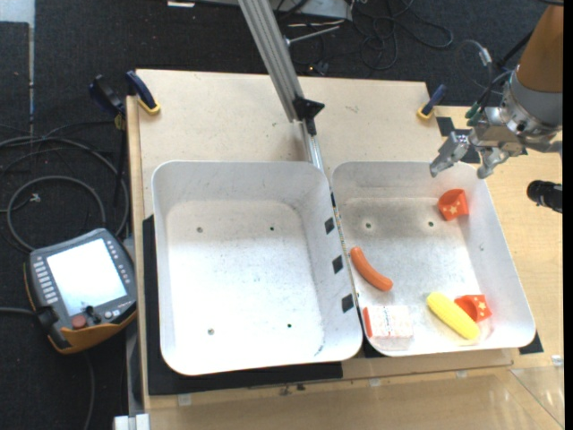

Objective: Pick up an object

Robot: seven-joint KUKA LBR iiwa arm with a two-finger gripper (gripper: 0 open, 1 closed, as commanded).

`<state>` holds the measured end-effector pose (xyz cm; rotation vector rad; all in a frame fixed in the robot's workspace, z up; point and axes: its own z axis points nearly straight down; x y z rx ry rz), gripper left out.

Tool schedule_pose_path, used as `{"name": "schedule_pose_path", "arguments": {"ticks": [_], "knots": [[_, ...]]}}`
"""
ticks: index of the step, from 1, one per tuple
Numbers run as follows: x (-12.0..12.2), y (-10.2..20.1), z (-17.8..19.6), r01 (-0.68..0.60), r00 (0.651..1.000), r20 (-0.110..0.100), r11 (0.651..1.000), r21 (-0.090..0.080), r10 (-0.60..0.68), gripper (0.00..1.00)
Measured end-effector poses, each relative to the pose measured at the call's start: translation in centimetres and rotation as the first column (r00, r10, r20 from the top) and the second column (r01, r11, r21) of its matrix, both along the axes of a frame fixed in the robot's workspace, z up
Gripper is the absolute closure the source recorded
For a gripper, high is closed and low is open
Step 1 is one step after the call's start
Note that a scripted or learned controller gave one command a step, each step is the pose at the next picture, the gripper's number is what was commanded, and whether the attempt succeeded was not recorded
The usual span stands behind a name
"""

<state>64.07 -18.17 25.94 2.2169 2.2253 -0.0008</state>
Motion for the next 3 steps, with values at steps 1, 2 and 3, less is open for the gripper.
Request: {"name": "schedule_pose_path", "arguments": {"ticks": [1, 2, 3], "knots": [[0.0, 0.0, 0.0, 0.000, 1.000, 0.000, 1.000, 0.000, 0.000, 0.00], [0.2, -0.2, -6.4, 0.004, 1.000, -0.006, 1.000, 0.001, -0.004, 0.00], [0.1, 0.4, -10.9, 0.002, 1.000, -0.004, 1.000, 0.001, -0.002, 0.00]]}}
